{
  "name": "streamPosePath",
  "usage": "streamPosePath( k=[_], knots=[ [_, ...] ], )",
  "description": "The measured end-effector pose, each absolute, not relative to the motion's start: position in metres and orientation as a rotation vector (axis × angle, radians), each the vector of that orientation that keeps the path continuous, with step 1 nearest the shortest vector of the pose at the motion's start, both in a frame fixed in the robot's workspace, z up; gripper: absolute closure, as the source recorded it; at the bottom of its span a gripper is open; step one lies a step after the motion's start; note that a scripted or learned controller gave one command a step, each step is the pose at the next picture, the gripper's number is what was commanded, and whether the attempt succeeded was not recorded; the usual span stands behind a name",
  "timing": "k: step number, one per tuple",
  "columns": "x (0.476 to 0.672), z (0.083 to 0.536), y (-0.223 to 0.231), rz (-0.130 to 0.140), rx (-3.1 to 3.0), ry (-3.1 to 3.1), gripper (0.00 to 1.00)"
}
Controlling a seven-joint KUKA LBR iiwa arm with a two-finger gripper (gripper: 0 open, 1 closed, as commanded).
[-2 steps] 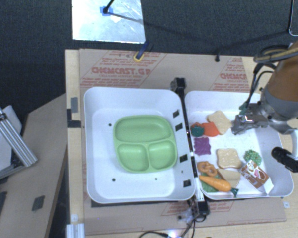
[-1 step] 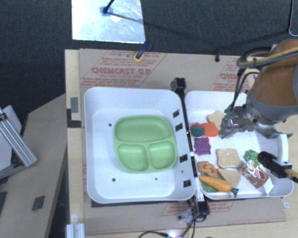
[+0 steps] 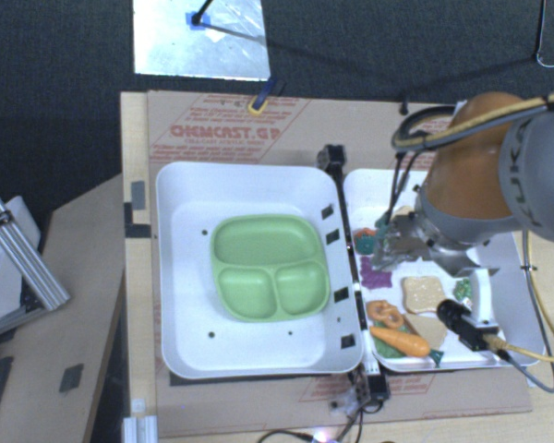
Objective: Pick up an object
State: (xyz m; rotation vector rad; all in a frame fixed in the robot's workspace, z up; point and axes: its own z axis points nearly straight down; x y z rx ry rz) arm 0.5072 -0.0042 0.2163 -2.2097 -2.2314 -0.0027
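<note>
The arm (image 3: 485, 169) leans in from the right over the right-hand bin (image 3: 512, 280), its gripper (image 3: 394, 240) low near that bin's left wall, just above a purple piece (image 3: 379, 275) and beside a teal one (image 3: 364, 242) (from here I cannot tell what its hand is doing). Nearer the front lie a slice of bread (image 3: 422, 293), a pretzel (image 3: 384, 313) and a carrot (image 3: 402, 341), the pretzel just behind the carrot. The left bin (image 3: 189, 201) holds a green divided plate (image 3: 268, 266).
</note>
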Motion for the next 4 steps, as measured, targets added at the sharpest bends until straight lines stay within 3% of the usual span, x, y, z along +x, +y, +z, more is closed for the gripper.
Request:
streamPosePath(
  k=[4],
  knots=[
    [0.508, 0.229, -0.023, -0.002, -2.222, -2.224, 1.0]
  ],
)
